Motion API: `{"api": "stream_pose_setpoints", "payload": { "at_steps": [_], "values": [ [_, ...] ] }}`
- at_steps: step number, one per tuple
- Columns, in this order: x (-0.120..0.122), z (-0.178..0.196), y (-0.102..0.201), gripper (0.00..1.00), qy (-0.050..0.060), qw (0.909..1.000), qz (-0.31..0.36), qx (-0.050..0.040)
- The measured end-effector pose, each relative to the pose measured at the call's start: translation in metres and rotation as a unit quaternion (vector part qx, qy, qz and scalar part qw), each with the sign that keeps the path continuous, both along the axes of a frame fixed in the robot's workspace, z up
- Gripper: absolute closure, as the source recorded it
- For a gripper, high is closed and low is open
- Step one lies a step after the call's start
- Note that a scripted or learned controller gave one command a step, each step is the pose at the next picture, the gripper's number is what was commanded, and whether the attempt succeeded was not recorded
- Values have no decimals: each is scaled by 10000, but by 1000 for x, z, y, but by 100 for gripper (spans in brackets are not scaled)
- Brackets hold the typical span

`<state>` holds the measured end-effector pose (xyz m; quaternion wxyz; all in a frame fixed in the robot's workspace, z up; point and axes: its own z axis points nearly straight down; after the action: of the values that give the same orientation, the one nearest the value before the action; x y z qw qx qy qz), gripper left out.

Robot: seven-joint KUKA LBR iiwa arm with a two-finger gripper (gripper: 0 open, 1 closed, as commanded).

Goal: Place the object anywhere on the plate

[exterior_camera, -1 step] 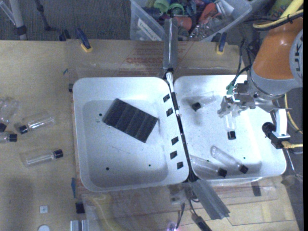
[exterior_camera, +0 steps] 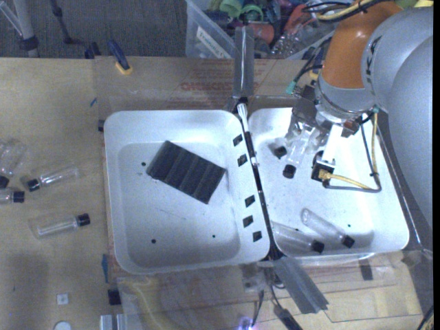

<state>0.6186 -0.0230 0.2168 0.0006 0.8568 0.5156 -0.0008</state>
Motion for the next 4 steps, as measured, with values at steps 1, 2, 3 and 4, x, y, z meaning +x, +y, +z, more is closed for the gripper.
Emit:
{"api": "stream_pose_setpoints", "payload": {
  "at_steps": [1, 2, 3, 4],
  "values": [
    [48, -33, 94, 100, 0, 9953, -969, 0],
    [42, -34, 137, 100, -11, 9060, -4233, 10],
    [37, -14, 185, 100, -10, 9437, -3309, 11],
    [39, -48, 241, 100, -17, 9035, -4286, 16]
  ]
}}
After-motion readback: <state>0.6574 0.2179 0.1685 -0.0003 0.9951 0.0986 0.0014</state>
